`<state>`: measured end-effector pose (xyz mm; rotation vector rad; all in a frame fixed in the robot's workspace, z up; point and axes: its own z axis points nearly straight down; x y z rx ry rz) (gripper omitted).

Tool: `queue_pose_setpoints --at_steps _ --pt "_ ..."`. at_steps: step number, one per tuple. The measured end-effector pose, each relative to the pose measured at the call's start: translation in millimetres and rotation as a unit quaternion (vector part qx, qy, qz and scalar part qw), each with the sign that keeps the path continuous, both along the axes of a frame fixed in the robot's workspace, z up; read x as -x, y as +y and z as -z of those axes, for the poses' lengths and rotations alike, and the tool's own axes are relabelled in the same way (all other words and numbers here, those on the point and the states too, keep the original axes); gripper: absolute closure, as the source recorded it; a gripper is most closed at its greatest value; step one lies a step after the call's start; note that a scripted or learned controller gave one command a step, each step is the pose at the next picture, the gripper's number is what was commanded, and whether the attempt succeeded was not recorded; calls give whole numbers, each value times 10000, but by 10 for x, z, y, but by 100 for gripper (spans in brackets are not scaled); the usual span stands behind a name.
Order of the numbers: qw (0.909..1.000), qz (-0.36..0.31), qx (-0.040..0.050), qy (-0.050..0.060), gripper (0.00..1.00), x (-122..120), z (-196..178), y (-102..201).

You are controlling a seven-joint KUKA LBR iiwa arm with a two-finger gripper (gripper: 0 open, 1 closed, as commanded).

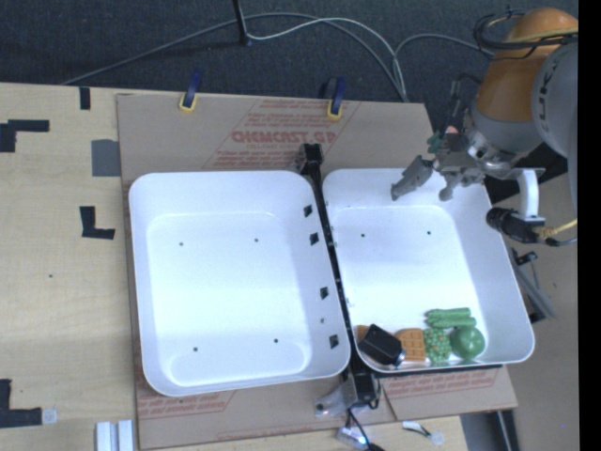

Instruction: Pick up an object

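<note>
camera view
arm pose: the grey arm (526,73) with its orange band enters from the upper right and bends down over the far edge of the right bin (498,280).
gripper: the gripper (428,183) hangs above the right bin's far rim, its two grey fingers spread apart and slanting down-left, with nothing between them.
objects: a cluster lies along the right bin's near wall, well apart from the gripper: a glossy black block (381,345), an orange ridged piece (410,342), a bumpy green piece (439,344), a smooth round green ball (468,342), a long green pod (449,318).
bins: two shallow white bins with smooth, rounded corners; the left bin (160,280) sits side by side with the right.
bench: cardboard sheet (272,134) with red print, held by blue and yellow clamps (192,93).
</note>
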<state>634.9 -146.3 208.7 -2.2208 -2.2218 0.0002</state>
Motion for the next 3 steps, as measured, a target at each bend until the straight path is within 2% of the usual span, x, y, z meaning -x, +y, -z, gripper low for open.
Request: queue_pose_setpoints --at_steps 1,2,3 --pt "10000 4 -5 30 0 487 544 63" --pt "9999 -138 -4 25 0 96 1137 210" --pt "10000 -1 14 8 0 -369 1195 569"
